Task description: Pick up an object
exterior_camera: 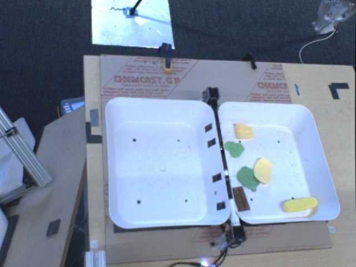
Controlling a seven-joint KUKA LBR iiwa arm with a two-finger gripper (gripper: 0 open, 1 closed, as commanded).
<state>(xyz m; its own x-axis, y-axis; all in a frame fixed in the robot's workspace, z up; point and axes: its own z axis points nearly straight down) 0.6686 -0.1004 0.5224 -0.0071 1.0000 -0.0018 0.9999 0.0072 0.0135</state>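
The long yellow banana-shaped piece (pixel 300 204) lies against the right white bin's (pixel 321 143) front wall; wall contact could deflect a grasp. Tool (pixel 332 11) state: cannot tell.

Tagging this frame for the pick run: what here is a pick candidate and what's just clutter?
Pick candidates, all in the right white bin:
- orange-yellow block
- small green leaf-shaped piece
- larger dark green piece
- yellow oval piece
- brown rectangular block
- long yellow piece

Just lying about:
- left white bin
- shiny metal sheet
- yellow clamp
- printed cardboard sheet
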